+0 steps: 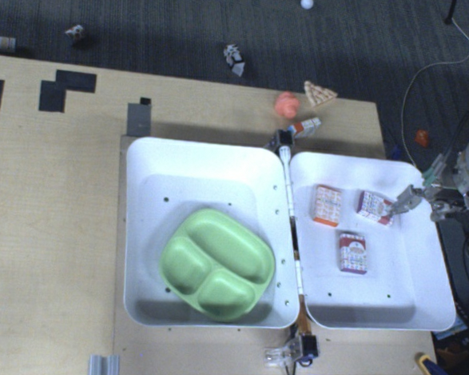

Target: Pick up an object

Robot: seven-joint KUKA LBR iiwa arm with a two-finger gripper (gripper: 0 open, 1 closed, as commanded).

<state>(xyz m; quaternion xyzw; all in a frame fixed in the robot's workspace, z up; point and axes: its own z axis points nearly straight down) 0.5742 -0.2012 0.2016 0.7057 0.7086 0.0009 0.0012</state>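
green tray (217,262) fills left bin (144,216). three small packets in right bin (427,300); gripper (403,201) at far packet's (372,205) edge, finger state cannot tell. risk: off-centre contact could push the packet aside rather than lift it.

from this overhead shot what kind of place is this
Probably a robotics lab's grasping test bench: two white bins fixed on a wooden bench, a gripper reaching in, small boxes and a green tray as practice objects.

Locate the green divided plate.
In the camera view, the green divided plate lies tilted in the left bin, toward its near edge, by the divider.
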